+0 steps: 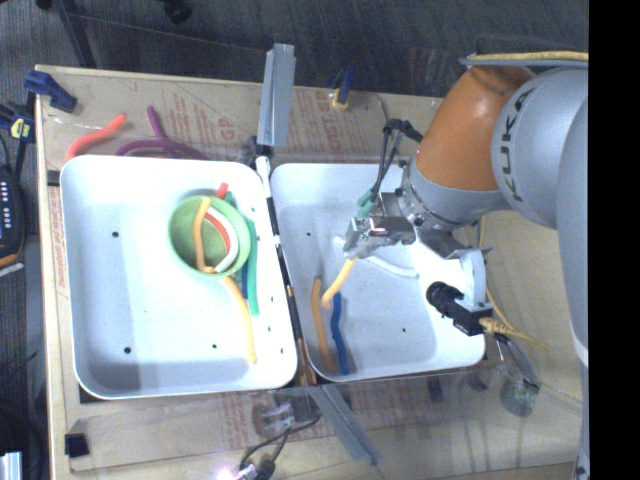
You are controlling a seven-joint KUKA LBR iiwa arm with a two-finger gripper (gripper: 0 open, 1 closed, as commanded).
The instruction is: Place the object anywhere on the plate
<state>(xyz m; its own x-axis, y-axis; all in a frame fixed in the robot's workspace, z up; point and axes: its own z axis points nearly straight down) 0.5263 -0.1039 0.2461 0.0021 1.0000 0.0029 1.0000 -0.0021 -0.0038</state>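
Nearest the camera, the front edge of the surface (420, 438) carries loose cables and a grey bar. Behind it sit two shallow white bins side by side. In the right bin (400, 353), a blue strand (337, 334) and an orange strand (318, 318) lie along the left wall near the front corner. Above them, a yellow strand (340, 276) hangs slanting from the end effector (362, 238), its upper end pinched between the fingers and its lower end close to the bin floor. The grey arm (530, 138) with its orange band enters from the right. In the left bin (110, 298), a green plate (208, 234) lies toward the right wall, with yellow, red and green strands draped over it and trailing forward. Farthest back, orange and purple strands rest on the surface behind the left bin, near a blue clamp (344, 83).
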